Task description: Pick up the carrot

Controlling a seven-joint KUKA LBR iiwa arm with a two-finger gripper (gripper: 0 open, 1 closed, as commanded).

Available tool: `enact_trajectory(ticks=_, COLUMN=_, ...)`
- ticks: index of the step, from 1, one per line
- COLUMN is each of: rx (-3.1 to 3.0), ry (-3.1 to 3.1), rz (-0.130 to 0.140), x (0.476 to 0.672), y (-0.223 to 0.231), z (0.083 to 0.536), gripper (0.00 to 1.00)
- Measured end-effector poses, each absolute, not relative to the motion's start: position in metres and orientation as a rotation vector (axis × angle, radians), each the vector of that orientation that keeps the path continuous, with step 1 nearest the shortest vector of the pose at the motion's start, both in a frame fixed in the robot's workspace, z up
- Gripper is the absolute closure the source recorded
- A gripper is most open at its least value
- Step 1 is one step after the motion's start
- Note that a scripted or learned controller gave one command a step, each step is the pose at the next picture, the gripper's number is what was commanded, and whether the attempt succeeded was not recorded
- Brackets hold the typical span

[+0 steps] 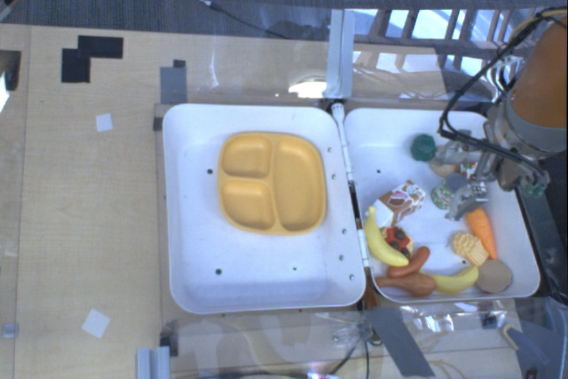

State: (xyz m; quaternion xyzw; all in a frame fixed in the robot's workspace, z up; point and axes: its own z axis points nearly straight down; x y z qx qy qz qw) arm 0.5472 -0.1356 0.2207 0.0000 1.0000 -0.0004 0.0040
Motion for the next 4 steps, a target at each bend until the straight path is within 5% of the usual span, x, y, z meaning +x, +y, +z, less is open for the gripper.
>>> enact_trajectory(ticks=1, rx=0.340, ry=3.112, rz=-0.002, x=0.535, y=-0.191, z=0.093, gripper=0.00)
enact_trajectory(ticks=2, rx=0.328, ry=3.105, rz=-0.004, x=0.538, y=-0.189, z=0.104, gripper=1.00)
enact_trajectory(ticks=3, rx=0.476, ry=3.085, rz=0.004, x=0.534, y=-0.116, z=0.207, gripper=1.00)
enact_trajectory(ticks=4, rx=0.207, ry=3.124, rz=-0.006, x=0.521, y=-0.209, z=0.197, gripper=1.00)
